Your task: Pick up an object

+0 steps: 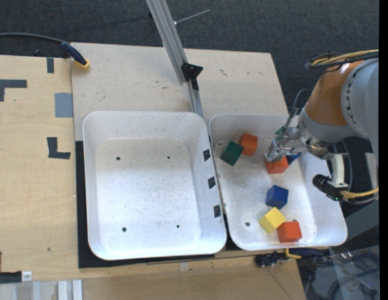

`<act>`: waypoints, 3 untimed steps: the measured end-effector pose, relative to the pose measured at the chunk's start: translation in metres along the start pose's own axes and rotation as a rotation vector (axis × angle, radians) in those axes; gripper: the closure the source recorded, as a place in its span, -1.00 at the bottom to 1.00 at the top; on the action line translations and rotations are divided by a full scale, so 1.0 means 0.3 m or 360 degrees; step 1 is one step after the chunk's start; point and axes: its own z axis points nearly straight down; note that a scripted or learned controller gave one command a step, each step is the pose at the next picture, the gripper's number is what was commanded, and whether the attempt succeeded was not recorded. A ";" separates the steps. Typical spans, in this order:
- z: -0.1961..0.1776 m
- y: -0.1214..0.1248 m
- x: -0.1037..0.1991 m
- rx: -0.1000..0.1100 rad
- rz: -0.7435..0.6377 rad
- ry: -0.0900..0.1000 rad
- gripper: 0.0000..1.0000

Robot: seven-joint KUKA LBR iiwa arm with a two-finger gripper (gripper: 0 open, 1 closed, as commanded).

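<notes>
- Camera view looks down at a slant on a wooden worktop (137, 86) carrying two shallow white bins side by side.
- Left bin (94, 186): bare white floor with fine dark specks and four small dark dots.
- Right bin (244, 195): six blocks inside.
- Orange cube (248, 144) and dark green cube (231, 153) sit just beside each other near the bin's far-left area; green one is tilted.
- Blue cube (276, 196) sits mid-bin, toward the right.
- Yellow cube (272, 219) and a second orange-red cube (290, 231) are touching or nearly so, at the near-right corner.
- Another orange-red block (277, 165) lies directly under the tool (280, 152), with a bit of blue showing just to its right.
- Arm (344, 105) comes in from the right, orange band above the wrist; the tool is down at the block, near the bin's right wall.
- Tool state: cannot tell. Tips are hidden by the wrist body, so no call on open, closed or gripping.
- Block under the tool looks to be at bin-floor level; contact cannot be confirmed.
- Grey metal rail (169, 36) runs diagonally from the top to the gap between the bins.
- Blue-and-yellow cable end (75, 54) rests at the worktop's far-left corner.
</notes>
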 end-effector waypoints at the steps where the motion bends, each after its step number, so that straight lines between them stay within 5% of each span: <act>1: -0.164 -0.019 -0.021 0.0033 0.0004 0.0014 1.00; 3: -0.535 0.028 -0.034 0.0030 0.0002 0.0013 1.00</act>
